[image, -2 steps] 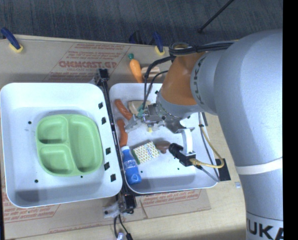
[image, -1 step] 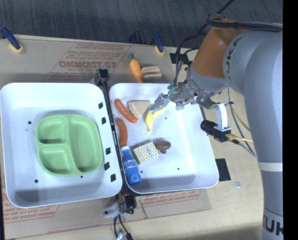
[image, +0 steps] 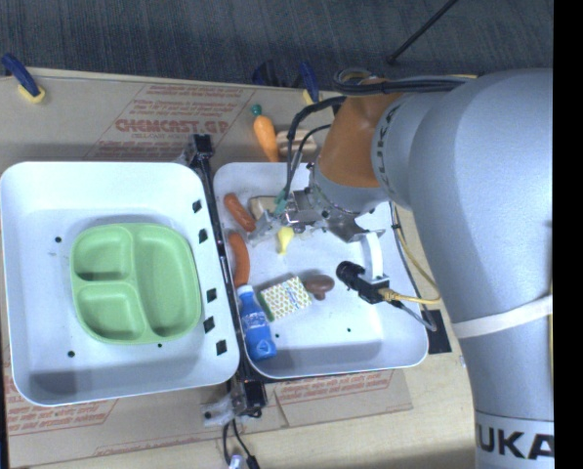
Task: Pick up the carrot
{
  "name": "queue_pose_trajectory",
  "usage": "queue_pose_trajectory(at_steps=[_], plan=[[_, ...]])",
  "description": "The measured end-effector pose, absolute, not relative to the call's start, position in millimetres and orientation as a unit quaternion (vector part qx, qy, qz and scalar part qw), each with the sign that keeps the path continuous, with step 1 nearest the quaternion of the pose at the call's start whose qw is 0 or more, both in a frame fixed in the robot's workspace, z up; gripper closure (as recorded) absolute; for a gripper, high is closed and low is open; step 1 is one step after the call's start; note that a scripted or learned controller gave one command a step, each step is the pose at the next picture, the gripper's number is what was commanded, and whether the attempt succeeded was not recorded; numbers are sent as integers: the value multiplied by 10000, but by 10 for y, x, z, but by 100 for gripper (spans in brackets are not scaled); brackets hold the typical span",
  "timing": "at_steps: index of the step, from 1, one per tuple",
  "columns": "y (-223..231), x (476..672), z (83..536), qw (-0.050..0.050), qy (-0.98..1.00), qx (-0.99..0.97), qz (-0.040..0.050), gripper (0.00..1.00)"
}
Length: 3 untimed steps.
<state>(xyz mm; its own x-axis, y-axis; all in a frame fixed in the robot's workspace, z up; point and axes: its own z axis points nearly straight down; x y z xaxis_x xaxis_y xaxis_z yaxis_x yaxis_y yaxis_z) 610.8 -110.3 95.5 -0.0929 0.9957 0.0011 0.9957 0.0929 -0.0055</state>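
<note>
The carrot (image: 264, 137), orange with a green top, lies on the cardboard just beyond the far rim of the right bin (image: 398, 345), outside it. My gripper (image: 274, 213) is low inside the right bin near its far left corner, below the carrot in the view and apart from it. It hangs over a small yellow item (image: 284, 240) and next to a reddish sausage (image: 239, 210). The wrist hides much of the gripper.
The right bin also holds a second sausage (image: 239, 258), a blue bottle (image: 256, 326), a patterned block (image: 285, 297) and a brown piece (image: 318, 284). A green divided plate (image: 135, 281) lies in the left bin (image: 27, 223). The arm covers the right side.
</note>
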Motion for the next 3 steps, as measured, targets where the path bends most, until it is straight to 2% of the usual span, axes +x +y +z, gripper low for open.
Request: queue_pose_trajectory(at_steps=[1, 2, 3], plan=[[-745, 6178, 1921, 2, -8140, -5809, 5, 0], [-1228, 5977, 1003, 23, -7984, -6021, 18, 0], [-1224, 5988, 1114, 19, -7996, -6006, 16, 100]])
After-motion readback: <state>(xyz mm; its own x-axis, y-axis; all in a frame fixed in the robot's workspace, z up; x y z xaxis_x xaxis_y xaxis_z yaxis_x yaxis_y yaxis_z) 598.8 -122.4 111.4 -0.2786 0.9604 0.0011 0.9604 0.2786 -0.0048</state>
